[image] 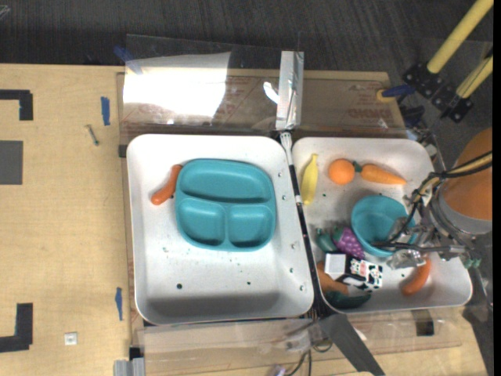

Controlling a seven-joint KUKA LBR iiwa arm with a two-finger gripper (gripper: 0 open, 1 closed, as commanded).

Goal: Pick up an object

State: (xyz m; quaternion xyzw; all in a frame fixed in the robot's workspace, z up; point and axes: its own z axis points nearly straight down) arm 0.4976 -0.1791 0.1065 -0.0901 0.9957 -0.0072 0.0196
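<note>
Claw [407,258]: sat low at the right bin's [450,292] right side, among cables and metal parts; whether it was open or closed could not be told, and nothing was seen gripped.
Nearest thing: a small orange sausage-shaped toy [416,279] lay just below and right of the claw, close beside it.
Long axis: the toy ran on a slant, upper right to lower left, near the bin's front wall.
Other neighbour: a teal cup [378,222] stood just left of the claw, touching or nearly so.
Judgement: the toy looked the likeliest pick, calling for a short shift toward the bin's near right corner.
Risk: the wall could crowd the approach.
</note>
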